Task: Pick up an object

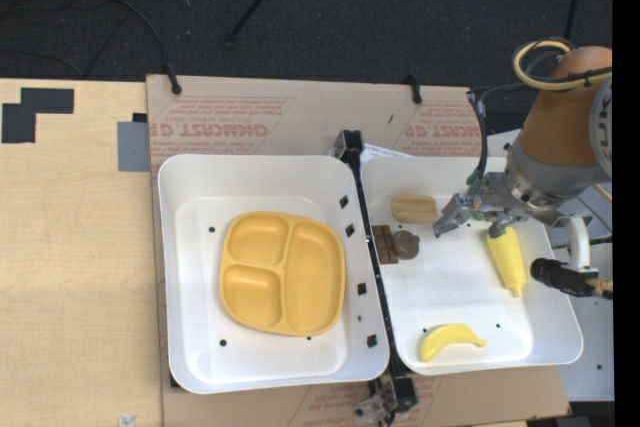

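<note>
Yellow bottle [507,260]: lying in the right bin [560,340], long axis running top to bottom, tip pointing toward the near rim.
Gripper [478,211]: hovering beside the bottle's upper end; finger spread unclear, grasping nothing visibly.
Banana [450,340]: curved, smooth, sitting near the front wall.
Plate [283,272]: yellow, divided, occupying the left bin [190,185].

We see smooth, faintly glossy white plastic bins [190,315], a matt yellow plastic divided plate [283,272], a glossy plastic banana [449,340], printed brown cardboard [260,120] beneath, and a pale wood-grain counter [75,265].
</note>
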Controlling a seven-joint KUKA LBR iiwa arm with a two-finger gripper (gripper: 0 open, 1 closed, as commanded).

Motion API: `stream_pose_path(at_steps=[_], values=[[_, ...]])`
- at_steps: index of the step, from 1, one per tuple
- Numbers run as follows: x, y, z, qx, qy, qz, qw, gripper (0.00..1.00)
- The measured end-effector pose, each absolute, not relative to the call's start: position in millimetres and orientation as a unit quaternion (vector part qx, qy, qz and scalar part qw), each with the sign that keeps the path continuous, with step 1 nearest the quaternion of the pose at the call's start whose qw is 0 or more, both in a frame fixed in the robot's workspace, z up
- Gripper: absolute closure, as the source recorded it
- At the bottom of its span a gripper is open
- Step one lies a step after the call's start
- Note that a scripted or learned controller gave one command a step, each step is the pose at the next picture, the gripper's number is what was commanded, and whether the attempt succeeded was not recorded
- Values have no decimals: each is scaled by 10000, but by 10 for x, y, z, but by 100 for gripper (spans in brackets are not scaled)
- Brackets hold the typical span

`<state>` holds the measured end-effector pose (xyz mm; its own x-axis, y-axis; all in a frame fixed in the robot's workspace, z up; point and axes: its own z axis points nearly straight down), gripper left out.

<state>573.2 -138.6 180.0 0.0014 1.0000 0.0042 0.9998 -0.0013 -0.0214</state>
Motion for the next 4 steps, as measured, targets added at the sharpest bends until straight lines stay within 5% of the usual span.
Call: stream_pose_path(at_steps=[1, 3, 4], values=[[5760, -1386, 1869, -7068, -7074, 26, 42, 0], [5696, -1449, 831, -7071, -7071, 23, 38, 0], [5709, -1455, 930, -7073, -7069, 23, 50, 100]])
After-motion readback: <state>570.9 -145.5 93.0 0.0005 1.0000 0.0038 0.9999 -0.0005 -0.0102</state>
